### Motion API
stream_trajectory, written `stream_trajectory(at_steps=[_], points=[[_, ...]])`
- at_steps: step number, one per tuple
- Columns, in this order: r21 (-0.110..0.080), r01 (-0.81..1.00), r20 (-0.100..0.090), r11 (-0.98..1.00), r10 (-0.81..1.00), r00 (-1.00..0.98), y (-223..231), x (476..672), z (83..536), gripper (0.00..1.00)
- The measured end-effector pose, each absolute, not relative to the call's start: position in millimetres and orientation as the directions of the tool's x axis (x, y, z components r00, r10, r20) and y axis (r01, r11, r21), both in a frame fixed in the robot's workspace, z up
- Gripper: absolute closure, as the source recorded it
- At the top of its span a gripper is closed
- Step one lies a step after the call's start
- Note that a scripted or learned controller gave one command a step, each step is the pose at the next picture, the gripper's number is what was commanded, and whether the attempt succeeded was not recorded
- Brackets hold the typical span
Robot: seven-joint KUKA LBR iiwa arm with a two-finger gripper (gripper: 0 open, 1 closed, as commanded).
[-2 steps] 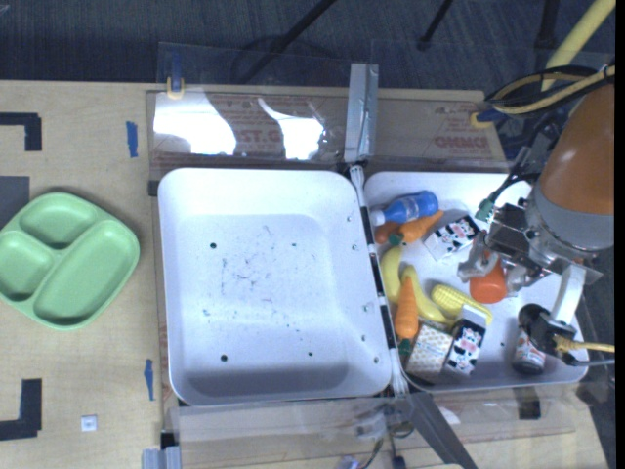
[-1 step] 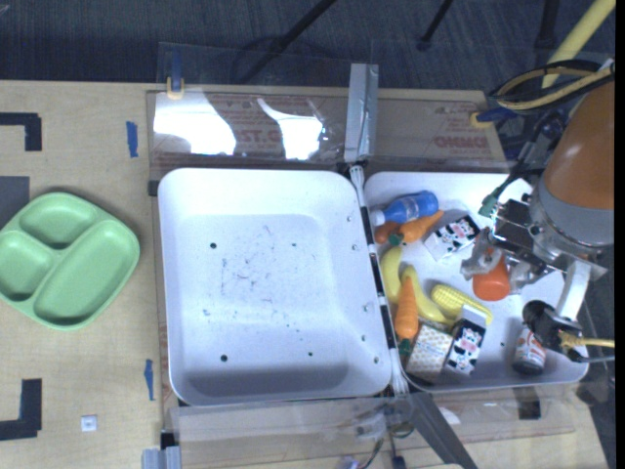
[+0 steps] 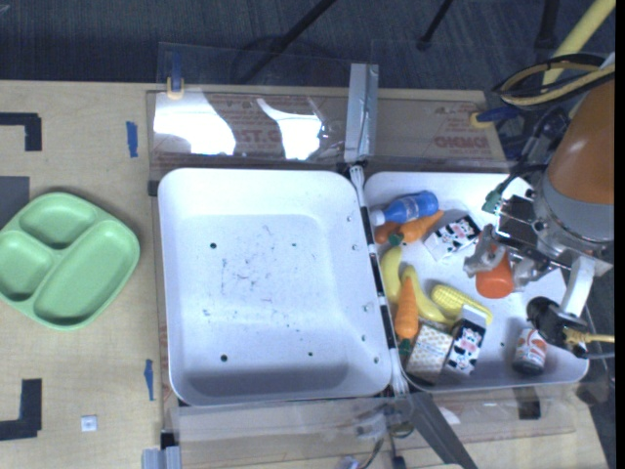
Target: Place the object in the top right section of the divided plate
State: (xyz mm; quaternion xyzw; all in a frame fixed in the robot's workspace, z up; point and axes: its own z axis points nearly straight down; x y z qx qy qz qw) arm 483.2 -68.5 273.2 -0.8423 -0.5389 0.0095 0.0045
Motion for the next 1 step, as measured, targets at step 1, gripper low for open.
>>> stream_trajectory(at_steps=[1], points=[[-0.019, 0.908, -0.013, -0.419, 0.908, 0.419, -68.8, 483.8, 281.8, 1.0]])
